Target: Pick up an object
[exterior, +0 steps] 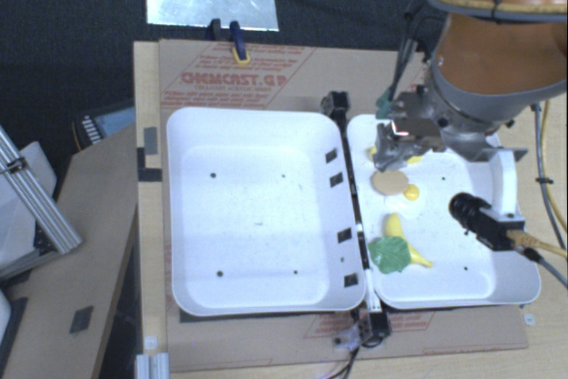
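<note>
The claw (388, 157) hangs low over the far end of the right bin (448, 284).

Seen from above, the arm (497, 31) comes in from the right, and its claw is just above a tan disc (389, 183) that lies flat in the bin. I cannot tell if the claw is open or closed, and nothing shows in its grip. A small yellow bit (412, 192) touches the disc's right side. Nearer the front lie a yellow banana (401, 231) and a green leaf (389, 255), touching each other. The left bin (257, 217) sits right beside this one.
</note>
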Motion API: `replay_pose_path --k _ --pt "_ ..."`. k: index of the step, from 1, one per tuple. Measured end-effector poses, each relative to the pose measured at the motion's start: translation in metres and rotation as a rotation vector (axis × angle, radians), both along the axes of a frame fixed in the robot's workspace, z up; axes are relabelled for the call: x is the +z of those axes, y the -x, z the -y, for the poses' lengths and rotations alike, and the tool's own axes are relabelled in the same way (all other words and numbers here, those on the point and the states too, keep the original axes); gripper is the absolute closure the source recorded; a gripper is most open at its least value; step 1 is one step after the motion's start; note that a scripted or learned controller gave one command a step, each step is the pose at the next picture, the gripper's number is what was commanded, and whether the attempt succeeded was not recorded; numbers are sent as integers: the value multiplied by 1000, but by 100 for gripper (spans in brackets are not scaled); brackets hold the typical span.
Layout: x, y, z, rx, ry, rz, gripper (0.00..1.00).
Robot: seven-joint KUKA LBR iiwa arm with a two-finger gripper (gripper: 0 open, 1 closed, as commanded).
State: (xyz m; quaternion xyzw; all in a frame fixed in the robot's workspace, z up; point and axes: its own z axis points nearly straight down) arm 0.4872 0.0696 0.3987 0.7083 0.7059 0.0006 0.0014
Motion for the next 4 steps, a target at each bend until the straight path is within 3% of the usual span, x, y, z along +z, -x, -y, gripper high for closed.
replay_pose_path --k 1,2,3,4 --pt "64 0 -56 12 -5 6 100" --pt "-53 2 -104 11 1 -13 100" --pt "-12 -12 -169 13 -6 3 100" --pt "-106 -41 -164 3 3 -9 100"
